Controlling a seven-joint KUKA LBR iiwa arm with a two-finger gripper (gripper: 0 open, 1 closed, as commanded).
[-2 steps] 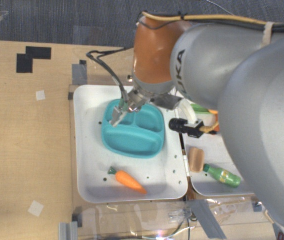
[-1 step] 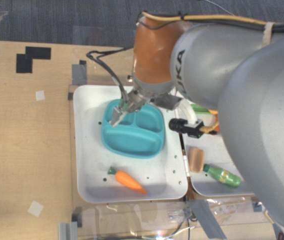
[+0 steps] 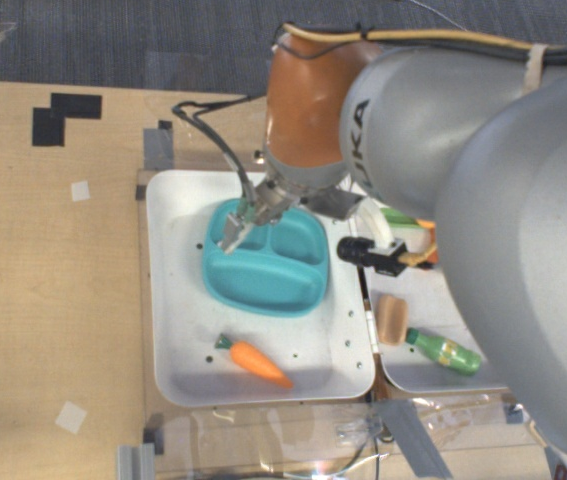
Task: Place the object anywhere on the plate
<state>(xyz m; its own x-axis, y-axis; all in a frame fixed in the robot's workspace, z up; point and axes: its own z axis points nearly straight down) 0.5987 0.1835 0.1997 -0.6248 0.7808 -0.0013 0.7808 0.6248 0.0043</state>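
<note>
Here, my grey arm (image 3: 483, 168) reaches in from the right over the left white bin (image 3: 178, 298), orange band (image 3: 308, 98) above the wrist. Inside that bin sits the teal divided plate (image 3: 273, 278), and my gripper (image 3: 235, 233) hangs over the plate's upper left compartment; whether my fingers are apart or together, I cannot tell. The toy carrot (image 3: 256, 360) lies in the same bin, below the plate and apart from it. Right of the plate, in the other bin, lie a tan block (image 3: 392, 318) and a green bottle (image 3: 446, 351).
</note>
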